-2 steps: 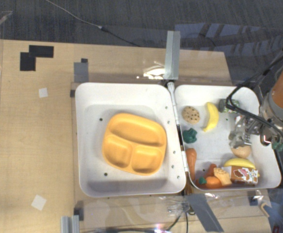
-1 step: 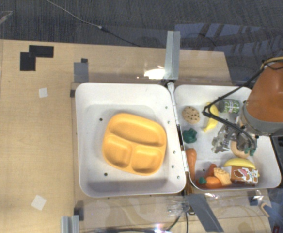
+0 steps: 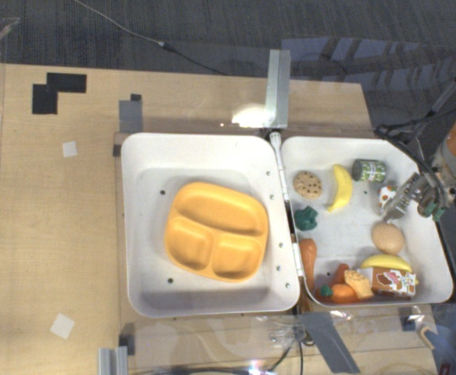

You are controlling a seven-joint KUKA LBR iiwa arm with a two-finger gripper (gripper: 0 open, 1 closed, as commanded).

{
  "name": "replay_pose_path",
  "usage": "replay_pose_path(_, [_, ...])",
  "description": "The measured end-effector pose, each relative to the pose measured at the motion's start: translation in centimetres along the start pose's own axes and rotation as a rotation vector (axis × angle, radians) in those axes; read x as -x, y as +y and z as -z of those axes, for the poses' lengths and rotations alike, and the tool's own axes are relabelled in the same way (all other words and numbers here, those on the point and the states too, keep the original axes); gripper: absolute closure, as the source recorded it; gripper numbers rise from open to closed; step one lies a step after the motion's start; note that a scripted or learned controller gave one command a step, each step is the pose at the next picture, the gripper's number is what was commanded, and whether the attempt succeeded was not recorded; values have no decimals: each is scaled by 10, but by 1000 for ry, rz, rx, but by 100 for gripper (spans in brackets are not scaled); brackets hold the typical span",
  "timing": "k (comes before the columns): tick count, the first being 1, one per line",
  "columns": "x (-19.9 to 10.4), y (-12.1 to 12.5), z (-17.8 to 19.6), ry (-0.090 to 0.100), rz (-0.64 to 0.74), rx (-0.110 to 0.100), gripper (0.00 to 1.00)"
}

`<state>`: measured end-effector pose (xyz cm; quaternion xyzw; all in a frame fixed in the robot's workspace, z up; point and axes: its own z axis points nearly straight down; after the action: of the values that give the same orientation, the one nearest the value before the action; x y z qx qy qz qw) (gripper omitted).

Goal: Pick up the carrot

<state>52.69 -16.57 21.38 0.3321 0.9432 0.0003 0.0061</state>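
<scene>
The carrot is a short orange piece lying lengthwise against the left wall of the right bin, just below a green broccoli piece. My gripper hangs over the right bin's right side, far to the right of the carrot and slightly farther back. Its two metal fingers stand apart, open, with nothing between them. A small white and red item lies just left of the fingers.
The right bin also holds a cookie, a banana, a green can, a tan potato, a second banana, a printed box and small orange pieces. The left bin bears a yellow divided plate.
</scene>
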Motion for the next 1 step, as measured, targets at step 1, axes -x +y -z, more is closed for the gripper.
replay_pose_path(1, [-49,-1,-49,7,-177,-3,100])
